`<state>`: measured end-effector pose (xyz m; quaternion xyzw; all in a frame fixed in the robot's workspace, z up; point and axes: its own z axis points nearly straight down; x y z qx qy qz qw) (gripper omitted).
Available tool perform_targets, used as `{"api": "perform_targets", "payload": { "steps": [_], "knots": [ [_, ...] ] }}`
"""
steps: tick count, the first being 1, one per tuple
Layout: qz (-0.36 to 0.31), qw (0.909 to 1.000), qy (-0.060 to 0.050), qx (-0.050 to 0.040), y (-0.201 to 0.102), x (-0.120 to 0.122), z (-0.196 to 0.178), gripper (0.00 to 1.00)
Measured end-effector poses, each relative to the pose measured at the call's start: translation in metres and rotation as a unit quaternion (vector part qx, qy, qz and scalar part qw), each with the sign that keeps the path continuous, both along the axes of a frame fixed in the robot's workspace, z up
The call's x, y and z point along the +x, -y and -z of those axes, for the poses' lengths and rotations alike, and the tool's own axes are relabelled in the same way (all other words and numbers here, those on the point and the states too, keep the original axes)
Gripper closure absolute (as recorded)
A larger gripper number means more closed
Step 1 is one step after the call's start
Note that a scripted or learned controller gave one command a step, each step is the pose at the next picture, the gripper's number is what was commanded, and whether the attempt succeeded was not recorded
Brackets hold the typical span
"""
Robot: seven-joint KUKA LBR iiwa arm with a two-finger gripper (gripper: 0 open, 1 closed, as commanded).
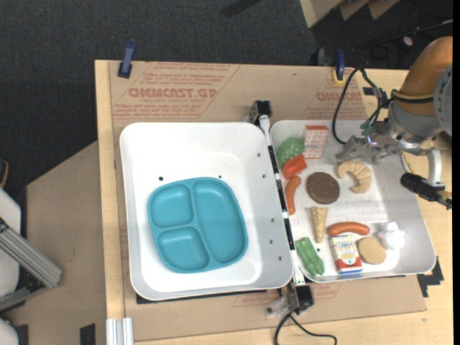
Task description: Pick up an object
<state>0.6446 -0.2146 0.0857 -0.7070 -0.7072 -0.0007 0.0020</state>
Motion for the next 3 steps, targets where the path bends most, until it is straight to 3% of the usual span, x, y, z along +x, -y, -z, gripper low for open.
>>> {"api": "perform_targets", "payload": {
  "steps": [1, 2, 3],
  "knots": [
    [0.001, 1.0000, -0.003, -0.0003, -0.019, -0.067, 0.001, 0.00],
    [-0.001, 1.0000, 0.004, -0.0032, -0.015, -0.002, 0.000, 0.00],
    [0.001, 1.0000, -0.002, -0.0005, -0.019, -0.061, 0.001, 0.00]
  ]
}}
